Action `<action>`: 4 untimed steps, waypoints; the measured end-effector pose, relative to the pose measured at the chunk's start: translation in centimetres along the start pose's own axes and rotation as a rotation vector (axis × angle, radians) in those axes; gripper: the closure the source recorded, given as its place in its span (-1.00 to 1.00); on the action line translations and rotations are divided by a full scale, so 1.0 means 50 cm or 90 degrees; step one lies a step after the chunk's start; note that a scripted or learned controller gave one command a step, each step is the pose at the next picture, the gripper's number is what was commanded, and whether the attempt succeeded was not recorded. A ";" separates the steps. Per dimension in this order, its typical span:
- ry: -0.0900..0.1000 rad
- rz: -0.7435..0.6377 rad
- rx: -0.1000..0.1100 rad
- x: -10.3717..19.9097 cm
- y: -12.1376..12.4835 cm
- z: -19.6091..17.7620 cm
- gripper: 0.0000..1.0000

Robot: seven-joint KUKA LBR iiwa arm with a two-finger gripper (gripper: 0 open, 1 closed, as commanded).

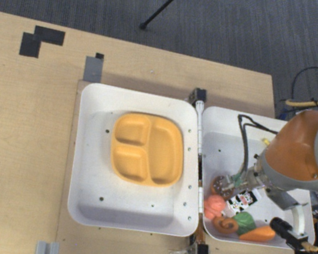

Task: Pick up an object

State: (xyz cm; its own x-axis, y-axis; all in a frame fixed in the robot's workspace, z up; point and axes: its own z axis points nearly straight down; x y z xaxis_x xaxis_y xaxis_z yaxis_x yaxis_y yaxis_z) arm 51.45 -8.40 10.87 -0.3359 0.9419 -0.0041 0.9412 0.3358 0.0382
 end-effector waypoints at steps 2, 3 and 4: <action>-0.008 -0.146 -0.002 -0.011 -0.032 0.021 -1.00; 0.001 -0.151 0.000 -0.001 -0.028 -0.001 1.00; 0.001 -0.151 0.001 -0.001 -0.029 -0.001 -1.00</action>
State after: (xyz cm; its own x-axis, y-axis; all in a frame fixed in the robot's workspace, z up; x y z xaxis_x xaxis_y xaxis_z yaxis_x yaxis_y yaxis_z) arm 50.11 -8.92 10.86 -0.5471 0.8370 -0.0104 0.8363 0.5471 0.0349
